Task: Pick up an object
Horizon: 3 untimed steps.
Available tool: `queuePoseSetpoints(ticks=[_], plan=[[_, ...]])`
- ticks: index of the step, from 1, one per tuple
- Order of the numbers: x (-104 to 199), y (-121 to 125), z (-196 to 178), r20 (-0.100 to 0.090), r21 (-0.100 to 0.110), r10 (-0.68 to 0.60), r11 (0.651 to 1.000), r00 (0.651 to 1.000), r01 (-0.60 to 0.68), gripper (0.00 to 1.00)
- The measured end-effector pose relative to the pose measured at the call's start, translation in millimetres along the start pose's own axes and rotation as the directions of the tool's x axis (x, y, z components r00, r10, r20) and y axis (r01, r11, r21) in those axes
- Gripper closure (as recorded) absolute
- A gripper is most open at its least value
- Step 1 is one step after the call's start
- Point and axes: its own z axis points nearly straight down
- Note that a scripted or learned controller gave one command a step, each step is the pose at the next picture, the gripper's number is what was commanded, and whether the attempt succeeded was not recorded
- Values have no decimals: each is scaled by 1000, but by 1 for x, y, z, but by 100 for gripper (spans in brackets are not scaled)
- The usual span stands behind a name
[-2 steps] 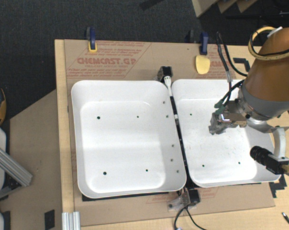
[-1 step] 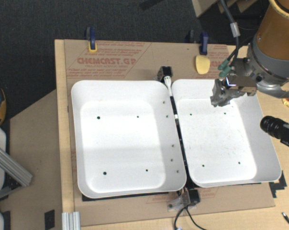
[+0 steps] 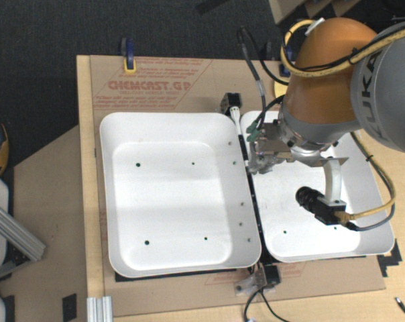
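End effector (image 3: 261, 158), grip state hidden, hangs over smooth white right bin (image 3: 363, 243) beside left bin (image 3: 122, 247).

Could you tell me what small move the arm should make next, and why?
Probably a short lift straight up and a fresh look. The hand sits low at the right bin's left edge, beside the left bin, and the arm's bulk hides whatever lies below it, so no object to pick can be confirmed from here.
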Motion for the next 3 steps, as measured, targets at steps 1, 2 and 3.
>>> queuePoseSetpoints(ticks=[1, 2, 3], plan=[[-94, -22, -26, 3, -15, 12, 1000, 1000, -12, 100], [-46, -31, -132, -2, -28, -4, 1000, 1000, 4, 100], [-19, 0, -23, -1, -3, -1, 1000, 1000, 1, 100]])
